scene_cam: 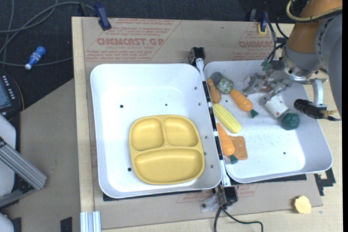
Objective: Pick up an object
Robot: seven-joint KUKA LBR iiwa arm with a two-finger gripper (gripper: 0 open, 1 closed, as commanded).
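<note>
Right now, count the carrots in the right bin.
2. One carrot lies near the bin's middle; another carrot lies by the left wall below the corn. Others may be hidden.

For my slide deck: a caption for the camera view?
Pincer hovering over toy food in right bin; yellow divided plate in left bin.

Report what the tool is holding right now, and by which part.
It cannot be told. The tool sits low in the right white bin, by a small white cylinder and an orange toy carrot, but no item shows between its tips.
</note>
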